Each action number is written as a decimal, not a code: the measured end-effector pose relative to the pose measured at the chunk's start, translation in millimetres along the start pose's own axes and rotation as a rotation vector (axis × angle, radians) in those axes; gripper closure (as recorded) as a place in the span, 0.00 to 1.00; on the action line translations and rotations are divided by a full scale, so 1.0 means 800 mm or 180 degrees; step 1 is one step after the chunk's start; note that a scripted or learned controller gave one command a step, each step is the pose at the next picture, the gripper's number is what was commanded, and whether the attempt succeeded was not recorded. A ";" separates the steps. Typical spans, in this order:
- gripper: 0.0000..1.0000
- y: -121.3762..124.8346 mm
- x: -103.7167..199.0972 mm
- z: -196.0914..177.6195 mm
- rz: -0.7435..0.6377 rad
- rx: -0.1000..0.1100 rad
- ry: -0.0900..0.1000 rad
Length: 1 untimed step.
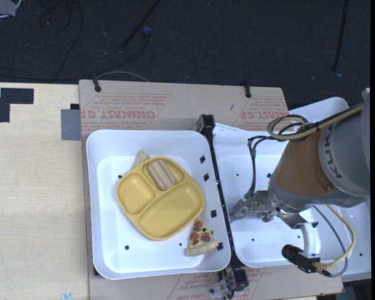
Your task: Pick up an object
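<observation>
1. Here, two shallow white bins sit side by side on a cardboard sheet [175, 108], with a black divider [215, 192] between them.
2. The left bin [103, 230] holds three things. A yellow sectioned plate [165, 208] lies near its middle, turned at a slant.
3. A toy hot dog [162, 174] rests in the plate's compartment at about twelve o'clock; the other two compartments show bare yellow.
4. A toy pizza slice [200, 239] lies on the bin floor at about five o'clock from the plate, just beside its rim and close to the divider, with its crust toward the bin's lower edge.
5. The right bin [256, 255] has the arm [312, 167] over most of it, coming in from three o'clock. The orange band is plain above the wrist, and cables loop around it at twelve o'clock.
6. The gripper [253, 206] hangs low over the right bin's floor, near the divider, at about nine o'clock from the arm's body. It is too blurred and hidden under the wrist to judge how the pincer stands, and nothing can be made out between its tips.
7. A black-and-white fitting [303, 249] with a yellow cable [347, 249] sits at about five o'clock from the wrist.
8. The pale wooden bench [31, 199] spreads out at nine o'clock from the bins.
</observation>
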State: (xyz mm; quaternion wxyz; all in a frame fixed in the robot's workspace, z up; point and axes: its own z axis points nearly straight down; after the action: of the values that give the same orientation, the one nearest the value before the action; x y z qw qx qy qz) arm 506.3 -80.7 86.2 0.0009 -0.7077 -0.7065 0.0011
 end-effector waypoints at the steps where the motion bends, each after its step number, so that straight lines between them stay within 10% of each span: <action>1: 1.00 0.000 -0.001 -0.015 0.0013 0.0000 0.0005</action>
State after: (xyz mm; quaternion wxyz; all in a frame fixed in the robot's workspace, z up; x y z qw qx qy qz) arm 506.6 -81.5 98.1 0.0014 -0.7091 -0.7051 0.0006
